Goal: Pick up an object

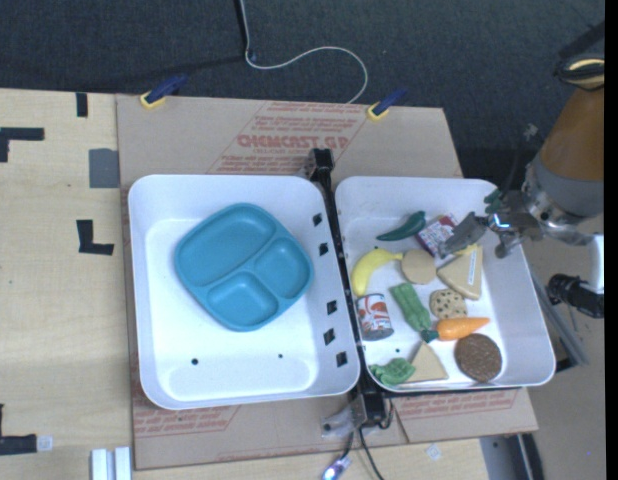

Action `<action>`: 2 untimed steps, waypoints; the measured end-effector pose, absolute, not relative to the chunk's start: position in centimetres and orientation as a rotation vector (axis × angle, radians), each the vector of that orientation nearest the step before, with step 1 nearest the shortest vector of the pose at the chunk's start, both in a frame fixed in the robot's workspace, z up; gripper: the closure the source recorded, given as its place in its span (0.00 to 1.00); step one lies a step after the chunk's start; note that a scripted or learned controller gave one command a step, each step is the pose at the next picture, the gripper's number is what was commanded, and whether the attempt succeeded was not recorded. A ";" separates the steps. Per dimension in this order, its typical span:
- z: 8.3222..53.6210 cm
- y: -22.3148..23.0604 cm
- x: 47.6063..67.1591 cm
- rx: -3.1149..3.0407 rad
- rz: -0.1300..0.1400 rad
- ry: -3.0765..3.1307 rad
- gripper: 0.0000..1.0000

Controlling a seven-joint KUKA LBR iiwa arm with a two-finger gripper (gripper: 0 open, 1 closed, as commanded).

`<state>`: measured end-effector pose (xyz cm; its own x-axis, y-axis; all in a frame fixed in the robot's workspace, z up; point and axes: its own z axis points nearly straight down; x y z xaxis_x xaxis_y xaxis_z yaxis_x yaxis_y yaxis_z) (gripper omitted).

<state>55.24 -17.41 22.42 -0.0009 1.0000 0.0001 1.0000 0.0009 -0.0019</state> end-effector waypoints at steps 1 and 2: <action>39.2 -13.2 49.4 -2.223 -0.014 -2.235 0.00; 39.3 -13.3 49.6 -2.219 0.002 -2.224 1.00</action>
<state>49.57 -13.32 39.29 -0.0023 1.0000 -0.0012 1.0000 0.0023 -0.0003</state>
